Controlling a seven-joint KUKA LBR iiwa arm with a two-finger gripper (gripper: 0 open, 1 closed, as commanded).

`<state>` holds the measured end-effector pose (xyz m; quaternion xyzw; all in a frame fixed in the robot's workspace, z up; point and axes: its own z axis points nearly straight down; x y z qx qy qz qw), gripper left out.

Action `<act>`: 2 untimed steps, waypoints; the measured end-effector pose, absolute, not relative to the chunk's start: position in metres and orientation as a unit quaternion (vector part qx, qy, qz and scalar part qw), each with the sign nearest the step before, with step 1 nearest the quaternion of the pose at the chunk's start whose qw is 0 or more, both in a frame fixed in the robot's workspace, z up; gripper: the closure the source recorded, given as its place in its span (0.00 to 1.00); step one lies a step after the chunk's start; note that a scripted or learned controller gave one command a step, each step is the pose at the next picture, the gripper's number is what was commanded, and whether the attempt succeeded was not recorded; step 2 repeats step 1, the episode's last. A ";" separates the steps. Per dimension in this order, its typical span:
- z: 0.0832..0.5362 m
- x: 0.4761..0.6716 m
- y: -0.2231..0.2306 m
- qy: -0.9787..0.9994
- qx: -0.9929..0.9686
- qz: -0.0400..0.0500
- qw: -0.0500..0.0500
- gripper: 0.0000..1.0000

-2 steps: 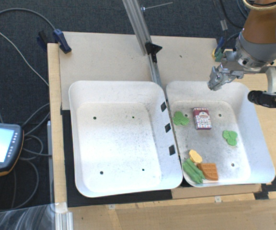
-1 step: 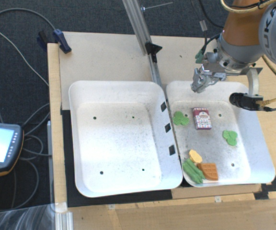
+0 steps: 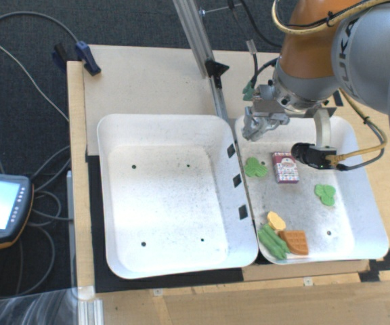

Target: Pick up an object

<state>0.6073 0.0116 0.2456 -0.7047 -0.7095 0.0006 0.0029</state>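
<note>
We see the metal two-finger gripper, its state unclear, hovering empty over the right shallow white bin, near a flat green leaf-shaped piece, likely choosing a target.

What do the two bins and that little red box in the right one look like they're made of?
Bins: likely thin moulded plastic, matte white with rounded rims, and dark-speckled. Red box: probably printed cardboard, judging by its flat faces and label-like print, though it is too small to be sure.

The right bin contains a small box at centre, with the waffle piece near its front rim.
</note>
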 end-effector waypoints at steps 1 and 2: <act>0.232 0.586 0.067 -0.710 -0.705 0.001 0.003 1.00; 0.232 0.586 0.067 -0.710 -0.705 0.001 0.003 1.00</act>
